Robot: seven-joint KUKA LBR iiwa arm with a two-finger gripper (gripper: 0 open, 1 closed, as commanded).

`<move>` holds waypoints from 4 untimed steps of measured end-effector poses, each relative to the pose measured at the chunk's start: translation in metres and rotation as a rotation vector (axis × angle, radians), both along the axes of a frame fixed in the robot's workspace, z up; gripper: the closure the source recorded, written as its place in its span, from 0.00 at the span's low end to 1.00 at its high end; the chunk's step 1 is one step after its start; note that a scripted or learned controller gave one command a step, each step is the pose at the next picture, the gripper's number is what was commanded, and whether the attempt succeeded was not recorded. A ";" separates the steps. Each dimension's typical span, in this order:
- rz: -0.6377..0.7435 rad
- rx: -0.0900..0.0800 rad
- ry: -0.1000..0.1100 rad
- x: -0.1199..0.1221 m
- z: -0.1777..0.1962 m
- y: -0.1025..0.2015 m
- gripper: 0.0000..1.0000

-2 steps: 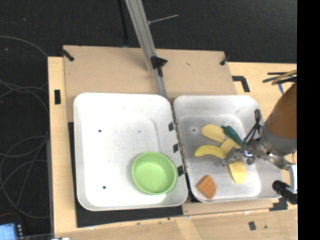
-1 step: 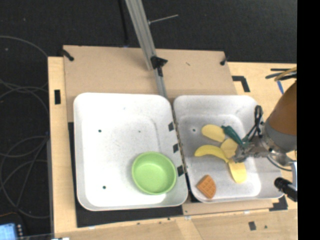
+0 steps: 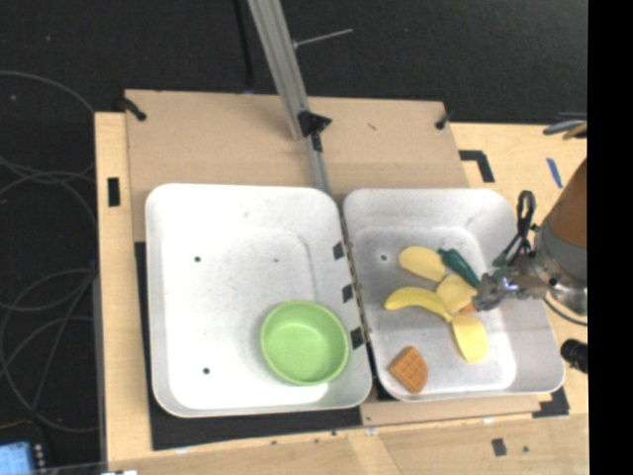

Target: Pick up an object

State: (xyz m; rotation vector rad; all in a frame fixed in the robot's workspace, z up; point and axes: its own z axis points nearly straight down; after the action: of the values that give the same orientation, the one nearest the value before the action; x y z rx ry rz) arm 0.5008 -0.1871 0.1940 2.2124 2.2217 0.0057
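camera view: tan bench, black floor

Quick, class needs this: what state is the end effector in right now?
End effector: down among the yellow pieces in the right bin; open or closed cannot be told.

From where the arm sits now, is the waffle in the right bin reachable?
Probably yes. The waffle lies alone near the right bin's front edge, nothing on top; the end effector is over the bananas nearby.
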 end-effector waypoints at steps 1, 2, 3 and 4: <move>0.000 -0.001 0.001 -0.008 0.051 -0.003 1.00; 0.000 -0.001 -0.001 -0.006 0.105 -0.004 1.00; 0.004 0.002 0.004 0.000 0.108 0.045 1.00; 0.002 0.001 0.005 0.000 0.095 0.088 1.00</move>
State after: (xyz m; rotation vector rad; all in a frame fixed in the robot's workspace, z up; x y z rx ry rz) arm 0.5007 -0.0993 0.2891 2.2136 2.2263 0.0013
